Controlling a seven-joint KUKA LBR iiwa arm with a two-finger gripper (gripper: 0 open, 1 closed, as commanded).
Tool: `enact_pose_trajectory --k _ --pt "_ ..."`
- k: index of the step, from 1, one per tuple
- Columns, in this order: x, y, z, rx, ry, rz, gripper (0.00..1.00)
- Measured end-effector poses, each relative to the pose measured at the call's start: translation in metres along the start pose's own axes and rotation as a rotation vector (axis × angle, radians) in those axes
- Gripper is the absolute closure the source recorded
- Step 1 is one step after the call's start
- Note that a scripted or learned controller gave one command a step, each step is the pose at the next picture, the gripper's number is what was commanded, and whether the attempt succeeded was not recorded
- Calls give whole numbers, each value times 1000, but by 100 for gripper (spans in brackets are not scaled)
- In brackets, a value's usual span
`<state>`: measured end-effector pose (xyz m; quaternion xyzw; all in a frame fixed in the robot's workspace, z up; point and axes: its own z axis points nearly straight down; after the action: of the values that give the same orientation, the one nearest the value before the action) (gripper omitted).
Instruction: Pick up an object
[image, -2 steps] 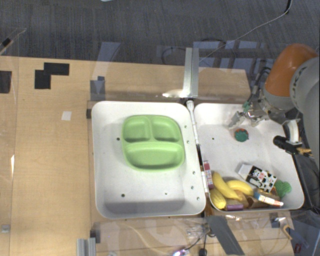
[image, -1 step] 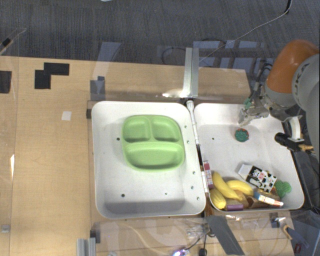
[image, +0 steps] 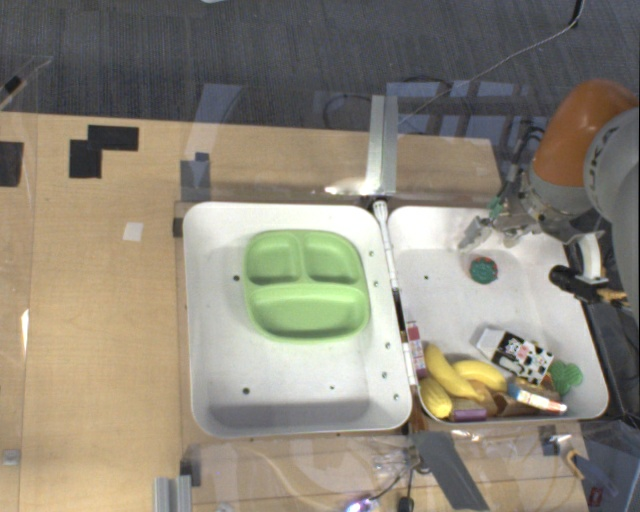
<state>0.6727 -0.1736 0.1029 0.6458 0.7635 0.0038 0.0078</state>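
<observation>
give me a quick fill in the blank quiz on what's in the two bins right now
1. The green divided plate lies in the ____ bin.
2. The bananas are ____ in colour.
3. The small dark green round object sits in the ____ bin.
4. The gripper hangs over the right bin's ____ edge.

Missing words: left; yellow; right; far

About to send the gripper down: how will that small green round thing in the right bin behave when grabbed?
The green disc looks low and flat, so probably won't roll. Lying alone on smooth bin floor, it may slide if nudged. Probably light.
</observation>
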Motion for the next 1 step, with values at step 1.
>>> enact_pose_trajectory --k 1 --pt "-25 -5 13 14 10 460 0"
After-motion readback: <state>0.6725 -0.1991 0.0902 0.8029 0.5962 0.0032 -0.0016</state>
